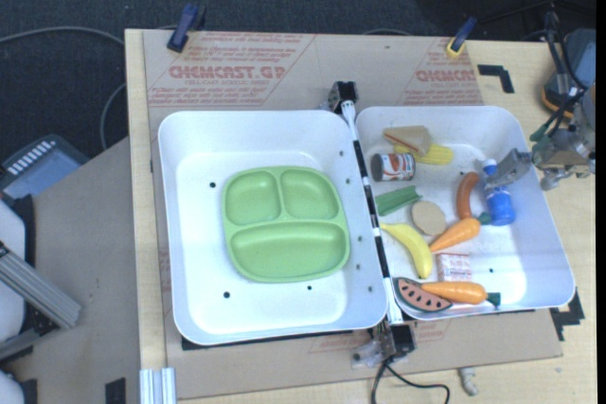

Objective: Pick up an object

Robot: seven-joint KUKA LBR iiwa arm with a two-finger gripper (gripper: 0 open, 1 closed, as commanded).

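Note:
The right bin (544,241) holds several toy foods. Among them are a blue bottle (498,203), a red sausage (466,194), a carrot (454,234), a banana (412,246), a small can (393,167), a corn cob (436,154) and a watermelon slice (421,296). My gripper (535,170) hangs over the bin's right rim, just up and right of the blue bottle. It looks open, with one grey finger (516,165) near the bottle's cap and nothing between the fingers.
The left bin (189,166) holds a green divided plate (284,224). A metal divider (365,194) runs between the bins. A sandwich slice (407,139), a green bean (396,200), a tan disc (428,218) and a second carrot (461,292) also lie in the right bin.

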